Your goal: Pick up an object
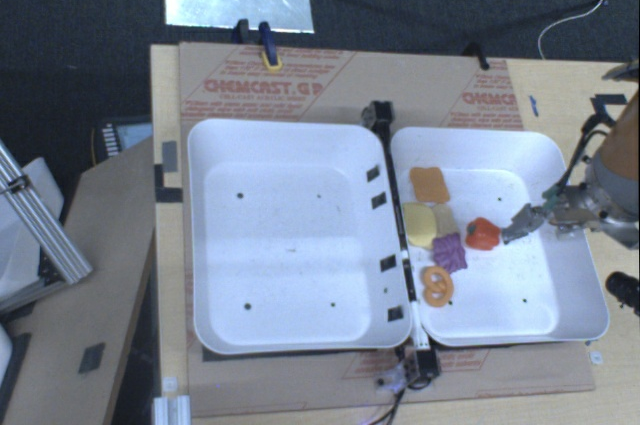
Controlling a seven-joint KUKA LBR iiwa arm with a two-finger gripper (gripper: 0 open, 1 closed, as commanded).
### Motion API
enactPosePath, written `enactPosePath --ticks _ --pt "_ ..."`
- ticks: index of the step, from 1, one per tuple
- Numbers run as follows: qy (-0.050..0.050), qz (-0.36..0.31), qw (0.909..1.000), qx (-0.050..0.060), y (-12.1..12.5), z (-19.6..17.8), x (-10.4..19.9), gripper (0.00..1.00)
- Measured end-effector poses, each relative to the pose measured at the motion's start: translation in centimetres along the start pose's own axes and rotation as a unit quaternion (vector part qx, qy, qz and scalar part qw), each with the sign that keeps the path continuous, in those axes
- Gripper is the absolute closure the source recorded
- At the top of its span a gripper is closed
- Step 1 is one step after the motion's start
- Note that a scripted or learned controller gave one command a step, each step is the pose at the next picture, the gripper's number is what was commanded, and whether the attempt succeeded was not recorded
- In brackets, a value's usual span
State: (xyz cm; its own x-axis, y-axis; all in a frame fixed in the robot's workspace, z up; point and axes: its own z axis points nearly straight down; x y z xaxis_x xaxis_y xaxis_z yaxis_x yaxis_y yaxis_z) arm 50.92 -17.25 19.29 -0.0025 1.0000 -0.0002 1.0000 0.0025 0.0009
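The gripper [520, 223] hovered in the right bin [540, 313] just beside the red toy [483, 233], finger spread impossible to tell, nothing visibly held; centring over it before closing seemed wise.

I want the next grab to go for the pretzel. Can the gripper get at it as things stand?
Probably yes: the pretzel lies uncovered below the purple piece, with bare bin floor toward the gripper.

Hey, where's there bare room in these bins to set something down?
The left bin has a bare floor, wall to wall. In the right bin, the front-right corner is free. It's crowded by the divider: orange piece, yellow piece, purple piece, pretzel, red piece.
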Motion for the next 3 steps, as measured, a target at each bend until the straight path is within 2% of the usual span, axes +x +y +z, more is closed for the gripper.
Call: enactPosePath --ticks 1,2,3 --pt "-0.003 0.002 1.0000 -0.006 -2.2 -11.9 -3.7 0.00" --pt "-0.004 -0.002 0.9999 -0.010 -2.2 -31.2 -2.8 0.00" --pt "-0.002 -0.004 1.0000 -0.004 -2.2 -31.4 -2.7 1.00"
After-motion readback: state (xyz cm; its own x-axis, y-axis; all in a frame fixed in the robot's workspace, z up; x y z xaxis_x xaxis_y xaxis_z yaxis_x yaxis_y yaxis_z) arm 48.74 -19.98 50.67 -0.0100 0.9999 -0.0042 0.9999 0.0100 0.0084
